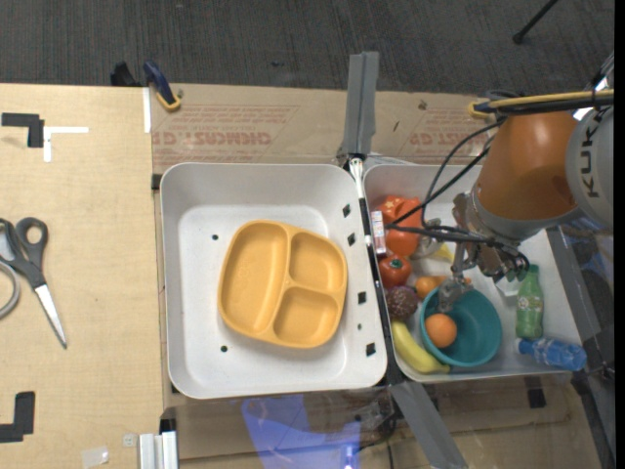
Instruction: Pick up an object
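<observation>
My gripper hangs low in the right bin, under the orange wrist band, just above the rim of a teal bowl. An orange ball lies inside that bowl. A yellow banana rests against the bowl's left side. A dark purple fruit, a small orange fruit, a red tomato and a red-orange pepper sit to the left of the gripper. A green bottle stands to its right. Nothing shows between the fingers.
The left bin holds a yellow three-compartment plate. A blue-capped clear bottle lies at the right bin's lower right. Scissors lie on the bench at far left. Cables trail from the wrist across the right bin.
</observation>
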